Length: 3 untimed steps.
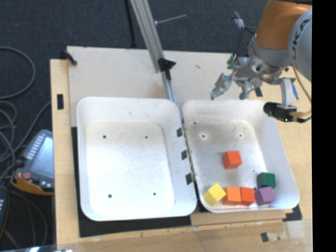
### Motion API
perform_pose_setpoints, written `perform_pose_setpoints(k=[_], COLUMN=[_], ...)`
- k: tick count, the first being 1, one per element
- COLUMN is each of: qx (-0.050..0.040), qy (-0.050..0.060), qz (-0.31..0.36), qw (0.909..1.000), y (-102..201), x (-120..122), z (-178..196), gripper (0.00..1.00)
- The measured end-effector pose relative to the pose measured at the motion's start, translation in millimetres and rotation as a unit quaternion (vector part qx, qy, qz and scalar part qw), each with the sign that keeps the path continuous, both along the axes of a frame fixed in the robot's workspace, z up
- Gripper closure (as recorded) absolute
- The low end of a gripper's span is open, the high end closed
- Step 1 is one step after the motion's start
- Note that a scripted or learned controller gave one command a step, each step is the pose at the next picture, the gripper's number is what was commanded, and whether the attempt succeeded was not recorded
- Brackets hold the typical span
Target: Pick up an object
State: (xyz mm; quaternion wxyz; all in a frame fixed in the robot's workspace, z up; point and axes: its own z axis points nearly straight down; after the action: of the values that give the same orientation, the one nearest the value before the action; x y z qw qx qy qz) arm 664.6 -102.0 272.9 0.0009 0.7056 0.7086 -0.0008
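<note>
Claw (233,92): two-finger gripper on the grey arm (283,30), orange band above the wrist, entering from the right. Position: raised above the far rim of the right bin (273,140), near its back edge, well apart from every block. Fingers: spread, both tips visible with open space between them and nothing held.

Right bin, contents: six small blocks, all toward the near end.
- Orange-red block (231,159): alone near the bin's middle, clear of the others on every side.
- Yellow block (214,193): near-left corner, turned at an angle, touching or just beside the next item.
- Two orange blocks (240,195): side by side along the near wall, touching.
- Purple block (265,195): at the right end of that row.
- Green block (266,180): just behind the purple one, against the right wall.

Left bin (131,156): white, speckled.

Step in hand, as judged: approach not begun; no block chosen by position.

Next move, as judged: travel toward the near half of the bin, then descent with fingers straddling one block. The orange-red block looks the easiest candidate, having room for a finger on either side; the row along the wall is crowded, and a finger might land on a neighbour.
</note>
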Motion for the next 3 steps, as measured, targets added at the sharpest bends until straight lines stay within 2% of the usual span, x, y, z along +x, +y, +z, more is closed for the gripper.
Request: perform_pose_setpoints(k=[1, 2, 3], qx=[0.0005, 0.0005, 0.0007], qy=[0.002, -0.002, -0.002], qz=[-0.002, -0.005, -0.006], qw=[1.0, 1.0, 1.0], y=[-10.4, -11.9, -11.8], x=[-11.9, -9.5, -9.7], z=[-179.8, -163.8, -164.6], gripper=[0.0, 1.0, 0.0])
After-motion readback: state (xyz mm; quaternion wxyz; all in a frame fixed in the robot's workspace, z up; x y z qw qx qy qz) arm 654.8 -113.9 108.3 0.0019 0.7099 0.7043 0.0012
